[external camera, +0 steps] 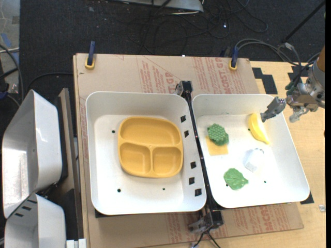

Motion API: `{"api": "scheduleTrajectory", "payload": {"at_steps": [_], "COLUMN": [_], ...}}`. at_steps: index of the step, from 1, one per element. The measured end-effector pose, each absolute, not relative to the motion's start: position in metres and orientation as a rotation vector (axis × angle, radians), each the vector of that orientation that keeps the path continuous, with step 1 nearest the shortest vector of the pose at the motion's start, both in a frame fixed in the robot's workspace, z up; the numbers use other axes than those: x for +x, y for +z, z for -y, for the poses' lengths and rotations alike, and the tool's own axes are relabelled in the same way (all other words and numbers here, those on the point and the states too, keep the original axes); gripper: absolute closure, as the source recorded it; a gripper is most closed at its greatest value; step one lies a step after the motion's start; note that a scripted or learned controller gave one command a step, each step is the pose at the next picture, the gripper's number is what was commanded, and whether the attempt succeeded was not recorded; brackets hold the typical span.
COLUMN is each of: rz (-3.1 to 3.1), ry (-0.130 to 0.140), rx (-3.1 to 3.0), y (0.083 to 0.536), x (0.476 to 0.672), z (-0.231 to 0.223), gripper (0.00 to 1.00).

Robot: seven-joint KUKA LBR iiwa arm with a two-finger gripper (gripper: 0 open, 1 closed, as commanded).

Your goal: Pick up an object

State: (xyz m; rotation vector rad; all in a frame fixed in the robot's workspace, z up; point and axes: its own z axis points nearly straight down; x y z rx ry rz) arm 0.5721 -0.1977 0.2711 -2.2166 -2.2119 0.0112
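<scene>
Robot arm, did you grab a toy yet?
Not yet. The end effector is over the right bin's far edge, close to the yellow banana, with nothing between its fingers. The bumpy green piece, white piece and green leaf lie untouched. Grasping and lifting are left.

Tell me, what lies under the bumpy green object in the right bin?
A flat yellow square lies under the bumpy green object, and its lower part shows below it. The upper part is covered, so its full shape cannot be seen. Both rest in the right bin.
</scene>
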Motion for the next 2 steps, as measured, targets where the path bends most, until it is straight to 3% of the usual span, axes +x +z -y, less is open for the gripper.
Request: {"api": "scheduleTrajectory", "payload": {"at_steps": [1,2], "rz": [2.223,2.219], "ry": [0.0,0.003], "rx": [-2.22,-2.221], "y": [0.278,0.235], "x": [0.574,0.572], "z": [0.197,0.196], "gripper": [0.0,0.0]}}
